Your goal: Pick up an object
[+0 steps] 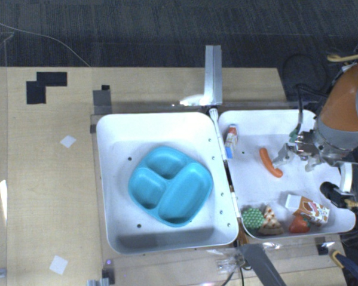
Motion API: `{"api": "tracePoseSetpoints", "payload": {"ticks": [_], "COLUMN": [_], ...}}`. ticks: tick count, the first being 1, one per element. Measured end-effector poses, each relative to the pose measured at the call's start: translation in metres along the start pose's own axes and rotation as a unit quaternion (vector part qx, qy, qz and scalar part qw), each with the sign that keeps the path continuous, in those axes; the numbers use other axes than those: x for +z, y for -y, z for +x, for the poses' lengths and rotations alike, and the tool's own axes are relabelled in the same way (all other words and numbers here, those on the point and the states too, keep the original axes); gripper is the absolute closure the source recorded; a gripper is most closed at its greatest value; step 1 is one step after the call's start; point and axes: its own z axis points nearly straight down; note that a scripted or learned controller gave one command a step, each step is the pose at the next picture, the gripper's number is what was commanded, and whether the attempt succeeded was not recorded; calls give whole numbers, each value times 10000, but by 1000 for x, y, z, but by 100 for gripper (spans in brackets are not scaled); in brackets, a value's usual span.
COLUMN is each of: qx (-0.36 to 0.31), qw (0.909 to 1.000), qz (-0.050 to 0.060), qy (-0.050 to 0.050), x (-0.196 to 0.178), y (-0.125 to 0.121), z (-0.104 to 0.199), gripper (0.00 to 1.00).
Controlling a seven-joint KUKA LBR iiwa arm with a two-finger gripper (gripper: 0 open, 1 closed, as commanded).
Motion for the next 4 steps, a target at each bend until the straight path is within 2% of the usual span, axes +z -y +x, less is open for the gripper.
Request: {"api": "tracePoseSetpoints", "payload": {"ticks": [1,2,3,4], "qx": [-285,-1000,-1012,-820], "qw": [9996,9950,9948,9966], "qz": [0,-42,-72,-9], "qy": [-1,3,11,-1], "x": [42,43,31,-54], "y": [-72,-43,-46,-57], "z": [63,44,44,110], "gripper": [0,0,100,100]}}
